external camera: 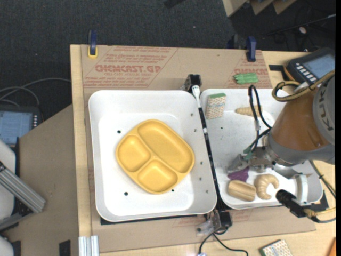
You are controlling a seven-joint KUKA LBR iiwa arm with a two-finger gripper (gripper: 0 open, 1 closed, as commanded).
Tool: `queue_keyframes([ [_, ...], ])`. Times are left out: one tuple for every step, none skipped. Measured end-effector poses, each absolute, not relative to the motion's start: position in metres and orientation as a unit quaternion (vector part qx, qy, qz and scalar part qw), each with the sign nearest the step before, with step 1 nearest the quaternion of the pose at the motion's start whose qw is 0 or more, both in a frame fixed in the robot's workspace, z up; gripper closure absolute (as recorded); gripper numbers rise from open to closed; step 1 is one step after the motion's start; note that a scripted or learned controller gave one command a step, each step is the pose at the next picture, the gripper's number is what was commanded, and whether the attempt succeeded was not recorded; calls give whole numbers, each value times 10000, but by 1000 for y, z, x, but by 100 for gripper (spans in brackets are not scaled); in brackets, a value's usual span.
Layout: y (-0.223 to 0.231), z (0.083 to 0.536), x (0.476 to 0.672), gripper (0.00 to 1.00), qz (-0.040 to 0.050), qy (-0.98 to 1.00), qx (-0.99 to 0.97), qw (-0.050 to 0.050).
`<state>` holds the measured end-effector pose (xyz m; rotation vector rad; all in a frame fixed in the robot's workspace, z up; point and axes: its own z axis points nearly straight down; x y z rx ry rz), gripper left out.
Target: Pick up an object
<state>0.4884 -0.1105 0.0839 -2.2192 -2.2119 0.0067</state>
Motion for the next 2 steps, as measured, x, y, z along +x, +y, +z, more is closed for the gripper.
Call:
queue_keyframes([
  [-111,95,493,100,-2,-7064,-7078,-8],
  [-40,191,557,100,-57,-7107,-7034,-47],
])
